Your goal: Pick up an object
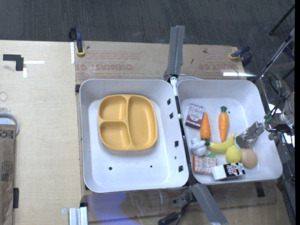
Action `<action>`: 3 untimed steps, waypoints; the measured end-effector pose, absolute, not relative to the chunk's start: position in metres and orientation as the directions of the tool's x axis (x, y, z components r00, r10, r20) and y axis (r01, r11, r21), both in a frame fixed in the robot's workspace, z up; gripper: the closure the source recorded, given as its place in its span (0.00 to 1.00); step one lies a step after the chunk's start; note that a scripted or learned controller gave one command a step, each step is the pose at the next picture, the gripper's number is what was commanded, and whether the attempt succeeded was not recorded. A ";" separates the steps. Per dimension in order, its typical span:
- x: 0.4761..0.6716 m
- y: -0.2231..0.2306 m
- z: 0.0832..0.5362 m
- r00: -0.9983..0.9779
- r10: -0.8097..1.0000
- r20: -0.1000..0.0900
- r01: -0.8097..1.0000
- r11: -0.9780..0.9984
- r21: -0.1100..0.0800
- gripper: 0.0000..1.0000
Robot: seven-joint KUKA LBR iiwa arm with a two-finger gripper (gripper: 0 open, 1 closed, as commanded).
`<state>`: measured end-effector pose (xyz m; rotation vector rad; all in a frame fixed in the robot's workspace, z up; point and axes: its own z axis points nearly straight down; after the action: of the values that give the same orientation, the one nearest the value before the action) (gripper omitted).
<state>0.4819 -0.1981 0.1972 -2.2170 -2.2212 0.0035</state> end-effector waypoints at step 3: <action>0.553 -0.175 0.100 -0.115 0.993 0.001 0.993 0.115 -0.002 1.00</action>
<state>0.5532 -0.1751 0.1000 -2.0880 -2.3448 0.0014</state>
